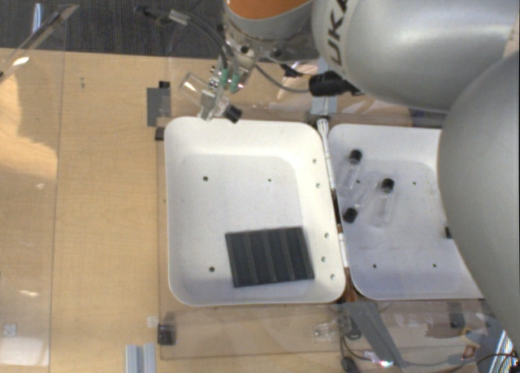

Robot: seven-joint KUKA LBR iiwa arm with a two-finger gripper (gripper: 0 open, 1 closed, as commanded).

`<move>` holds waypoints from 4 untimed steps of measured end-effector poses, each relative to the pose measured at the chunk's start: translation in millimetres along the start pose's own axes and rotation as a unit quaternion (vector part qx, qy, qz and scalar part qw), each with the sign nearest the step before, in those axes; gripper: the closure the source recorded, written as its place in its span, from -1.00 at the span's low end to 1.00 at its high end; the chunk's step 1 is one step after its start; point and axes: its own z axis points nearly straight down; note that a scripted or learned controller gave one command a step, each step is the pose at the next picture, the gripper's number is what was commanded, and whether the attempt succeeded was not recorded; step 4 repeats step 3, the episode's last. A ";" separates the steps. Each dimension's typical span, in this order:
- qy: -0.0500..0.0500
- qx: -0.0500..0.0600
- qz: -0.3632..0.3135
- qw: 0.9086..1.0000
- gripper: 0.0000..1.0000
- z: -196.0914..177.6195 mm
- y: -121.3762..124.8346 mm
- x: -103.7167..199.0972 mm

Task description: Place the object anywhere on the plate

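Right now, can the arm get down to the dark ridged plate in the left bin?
Probably yes. The plate lies flat and uncovered near the left bin's front edge, with nothing on it. The claw hangs over the bin's far rim, so it must travel across.

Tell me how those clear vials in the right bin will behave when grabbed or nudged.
The clear vials look small and thin-walled, so probably light. They lie on their sides on the right bin, so a nudge may roll them. Their smooth, see-through walls could slip in a pinch.
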 end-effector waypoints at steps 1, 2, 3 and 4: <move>0.003 0.002 -0.019 1.000 1.00 183.5 -30.2 39.8; 0.002 0.004 -0.187 0.982 1.00 190.4 -55.1 97.7; -0.001 -0.001 -0.219 0.976 1.00 52.6 -11.0 21.5; -0.001 -0.001 -0.219 0.976 1.00 52.6 -11.0 21.5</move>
